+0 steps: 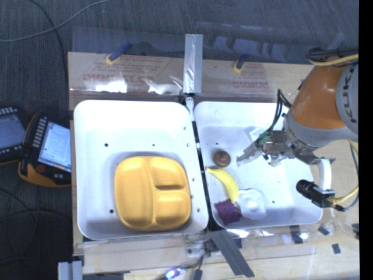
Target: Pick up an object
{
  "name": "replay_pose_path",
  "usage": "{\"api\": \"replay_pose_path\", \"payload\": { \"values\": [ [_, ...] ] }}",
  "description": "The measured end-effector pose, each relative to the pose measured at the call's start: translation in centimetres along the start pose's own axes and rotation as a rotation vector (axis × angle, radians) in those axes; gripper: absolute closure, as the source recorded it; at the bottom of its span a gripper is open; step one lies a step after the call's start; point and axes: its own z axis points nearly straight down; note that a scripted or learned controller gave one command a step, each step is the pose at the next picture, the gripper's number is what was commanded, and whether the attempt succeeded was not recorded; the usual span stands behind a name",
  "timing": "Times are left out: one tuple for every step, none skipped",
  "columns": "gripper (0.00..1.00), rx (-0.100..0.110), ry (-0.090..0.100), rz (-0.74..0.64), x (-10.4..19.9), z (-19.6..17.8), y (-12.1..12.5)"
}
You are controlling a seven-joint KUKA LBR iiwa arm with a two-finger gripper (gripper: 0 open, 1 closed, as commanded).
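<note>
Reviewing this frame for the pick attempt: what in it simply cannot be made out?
- Gripper, camera view: small and blurred against the white right bin; nothing shows whether it grips anything.
- Small brown object: too small to identify.
- White object: blends into the bin floor, outline unclear.
- Purple object: its near side is cut by the bin wall; the banana touches or overlaps it, unclear which.
- Right bin's far right side: covered by the arm.

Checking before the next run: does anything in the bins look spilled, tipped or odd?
Nothing stands out. The yellow tray lies flat in the left bin; the banana, brown ball and purple item sit in the right bin.
</note>
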Motion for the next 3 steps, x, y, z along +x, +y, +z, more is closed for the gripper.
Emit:
{"api": "replay_pose_path", "payload": {
  "values": [
    [0.0,-0.001,-0.001,-0.017,-9.2,4.3,6.9],
    [0.0,-0.002,-0.003,-0.228,-9.6,6.9,6.9],
    [0.0,-0.014,0.003,0.027,-9.0,9.9,7.8]
  ]
}}
